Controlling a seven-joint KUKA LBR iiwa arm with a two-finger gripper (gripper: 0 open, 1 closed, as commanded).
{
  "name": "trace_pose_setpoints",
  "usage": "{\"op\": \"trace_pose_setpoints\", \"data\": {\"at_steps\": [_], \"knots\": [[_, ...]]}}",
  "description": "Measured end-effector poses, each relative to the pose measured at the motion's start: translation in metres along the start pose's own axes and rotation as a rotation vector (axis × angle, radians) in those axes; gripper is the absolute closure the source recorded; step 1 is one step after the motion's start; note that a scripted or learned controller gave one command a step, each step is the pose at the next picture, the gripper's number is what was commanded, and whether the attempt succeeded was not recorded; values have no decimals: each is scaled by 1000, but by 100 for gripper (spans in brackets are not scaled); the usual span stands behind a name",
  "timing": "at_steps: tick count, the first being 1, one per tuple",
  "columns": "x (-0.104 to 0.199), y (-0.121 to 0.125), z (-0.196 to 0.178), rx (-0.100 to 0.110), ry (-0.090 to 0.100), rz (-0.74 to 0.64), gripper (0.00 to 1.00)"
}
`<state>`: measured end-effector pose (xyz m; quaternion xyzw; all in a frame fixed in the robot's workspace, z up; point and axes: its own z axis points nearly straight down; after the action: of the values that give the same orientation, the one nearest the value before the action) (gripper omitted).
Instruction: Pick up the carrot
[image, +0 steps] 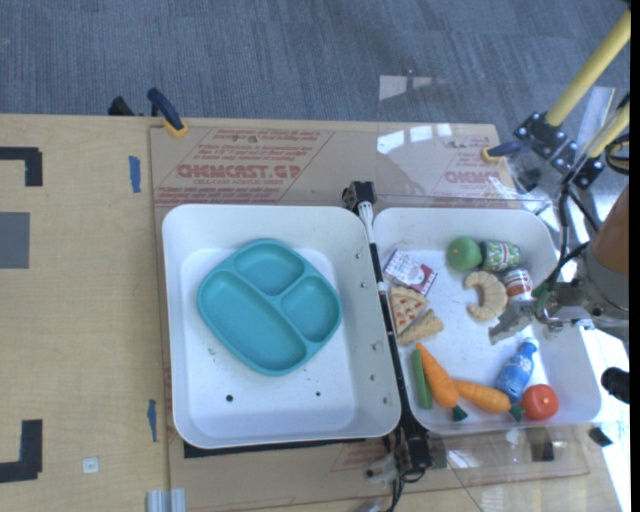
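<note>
Two orange carrots (458, 385) with green tops, laid end to end in the right bin (575, 395), gripper (510, 325) spread open, nothing held, poised above a blue bottle (516, 370)

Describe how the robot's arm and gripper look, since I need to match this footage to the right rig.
At the right edge, a rounded orange section of the arm shows. The gripper is grey metal, with slim fingers on a compact silvery block. Thin black cables loop around the wrist.
</note>
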<state>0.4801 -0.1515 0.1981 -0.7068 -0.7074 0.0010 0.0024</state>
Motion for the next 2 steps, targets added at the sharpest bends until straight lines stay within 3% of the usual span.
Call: {"op": "trace_pose_setpoints", "data": {"at_steps": [1,2], "knots": [[45,2,102,-11,-4,-37,0],[45,9,107,-32,-18,-464,0]]}}
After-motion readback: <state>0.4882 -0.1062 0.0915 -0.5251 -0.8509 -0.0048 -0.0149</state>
